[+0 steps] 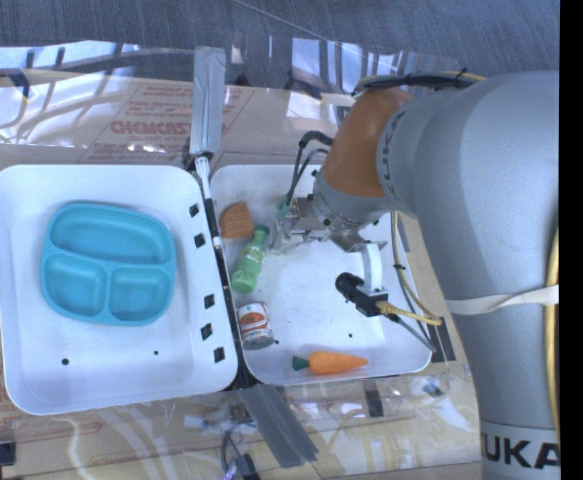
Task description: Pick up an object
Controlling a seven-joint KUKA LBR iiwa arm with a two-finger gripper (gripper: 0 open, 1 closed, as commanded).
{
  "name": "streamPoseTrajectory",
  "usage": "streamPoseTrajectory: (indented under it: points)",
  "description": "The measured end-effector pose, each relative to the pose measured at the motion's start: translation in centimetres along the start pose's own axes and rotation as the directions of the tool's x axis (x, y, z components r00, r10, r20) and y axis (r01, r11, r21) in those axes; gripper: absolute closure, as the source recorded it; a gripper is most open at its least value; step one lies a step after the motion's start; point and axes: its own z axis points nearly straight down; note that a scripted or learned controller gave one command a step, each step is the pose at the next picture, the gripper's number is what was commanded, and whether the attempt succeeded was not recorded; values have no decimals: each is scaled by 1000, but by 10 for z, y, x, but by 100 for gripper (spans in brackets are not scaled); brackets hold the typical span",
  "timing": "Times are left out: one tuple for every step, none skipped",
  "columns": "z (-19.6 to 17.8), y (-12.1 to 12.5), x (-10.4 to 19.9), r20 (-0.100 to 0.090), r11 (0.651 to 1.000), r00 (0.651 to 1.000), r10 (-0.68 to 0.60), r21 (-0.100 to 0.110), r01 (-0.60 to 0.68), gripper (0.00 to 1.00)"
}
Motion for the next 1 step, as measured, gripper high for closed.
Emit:
streamPoseTrajectory:
  points:
    - [-1, 36, 26, 3, 1000, 1000, 4, -4, -4, 100]
